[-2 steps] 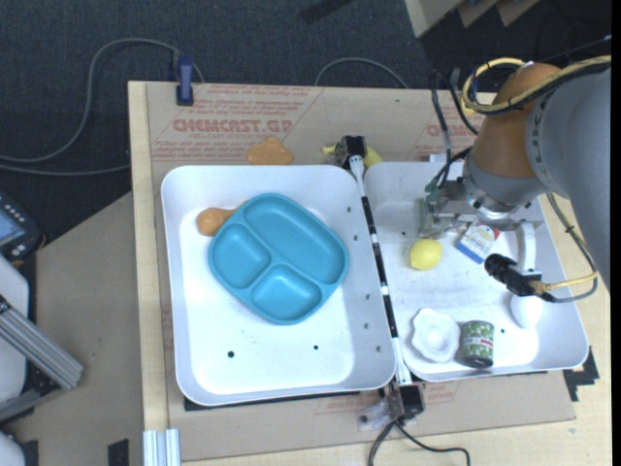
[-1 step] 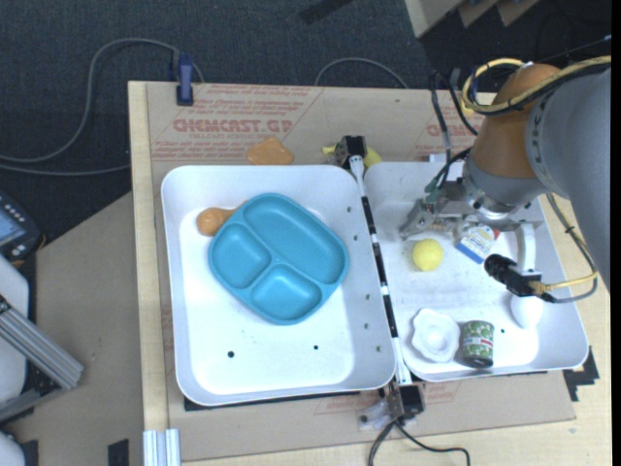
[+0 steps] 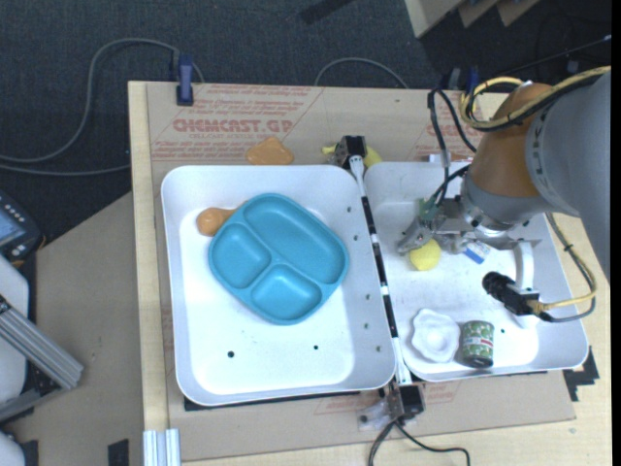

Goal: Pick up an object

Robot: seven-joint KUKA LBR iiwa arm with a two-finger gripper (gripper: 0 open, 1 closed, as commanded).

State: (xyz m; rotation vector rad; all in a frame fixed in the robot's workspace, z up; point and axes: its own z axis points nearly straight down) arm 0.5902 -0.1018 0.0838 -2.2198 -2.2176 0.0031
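Camera view: gripper (image 3: 424, 241) low in right bin (image 3: 553, 352), poised over yellow object (image 3: 423, 256) to grasp; finger spread cannot be told.

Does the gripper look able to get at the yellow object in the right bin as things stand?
Probably yes. The gripper sits low in the right bin, just above the yellow object. Nothing lies between them; the white piece and green can are well clear.

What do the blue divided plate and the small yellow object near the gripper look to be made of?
Blue divided three-compartment plate: probably moulded plastic, with a smooth, uniform colour and soft sheen. Small yellow object: a rounded, matte lump, possibly foam or soft plastic; too small to tell.
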